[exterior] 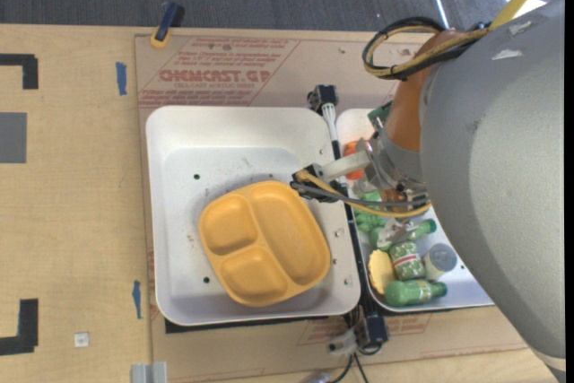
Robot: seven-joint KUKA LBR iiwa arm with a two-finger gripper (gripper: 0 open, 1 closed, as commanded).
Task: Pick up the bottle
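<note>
1. Reaching in from the right, the grey arm (511, 166) fills much of that side, with its orange band (408, 117) above the wrist and a looped black cable (404, 36) arching over it on the far side.
2. The gripper (387, 197) hangs low over the left part of the right bin (466, 296), by the divide between the two bins; whether it is released, clenched or grasping anything cannot be told, since wrist and cables cover it.
3. The bottle (414, 291), green with a red-and-white label, lies on its side at the near edge of the right bin, nearer than the gripper and apart from it.
4. A second green bottle (408, 260) lies just beyond it, and a yellow piece (380, 272) rests at the left of both.
5. A grey round lid-like object (439, 260) sits to the right of the bottles.
6. The left bin (179, 148) holds a yellow three-compartment tray (263, 242), lying flat toward the near right.
7. Both bins rest on a cardboard sheet (215, 72) with red print.
</note>
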